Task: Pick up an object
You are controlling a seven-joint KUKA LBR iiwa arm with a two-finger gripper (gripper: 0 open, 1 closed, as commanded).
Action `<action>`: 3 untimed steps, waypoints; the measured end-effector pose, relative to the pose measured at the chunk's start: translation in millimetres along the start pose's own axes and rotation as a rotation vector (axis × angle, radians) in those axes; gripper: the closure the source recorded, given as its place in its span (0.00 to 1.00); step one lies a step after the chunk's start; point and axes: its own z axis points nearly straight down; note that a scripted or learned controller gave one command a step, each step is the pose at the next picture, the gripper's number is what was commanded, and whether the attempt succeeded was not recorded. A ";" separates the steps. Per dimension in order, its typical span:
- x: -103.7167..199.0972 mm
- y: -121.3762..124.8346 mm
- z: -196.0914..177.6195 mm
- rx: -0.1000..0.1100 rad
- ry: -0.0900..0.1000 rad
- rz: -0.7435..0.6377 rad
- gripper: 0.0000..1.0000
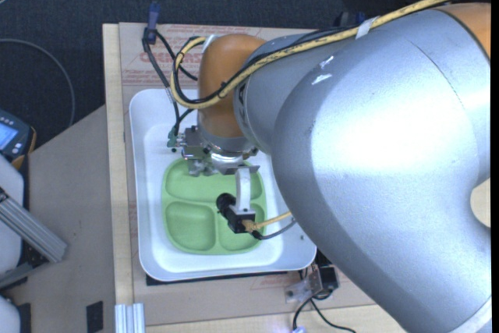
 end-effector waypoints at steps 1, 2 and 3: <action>26.1 -52.1 -106.9 -0.009 0.002 -0.006 1.00; 11.6 -91.6 -108.2 0.004 -0.004 0.001 1.00; -51.4 -50.6 -83.1 0.002 -0.005 0.006 1.00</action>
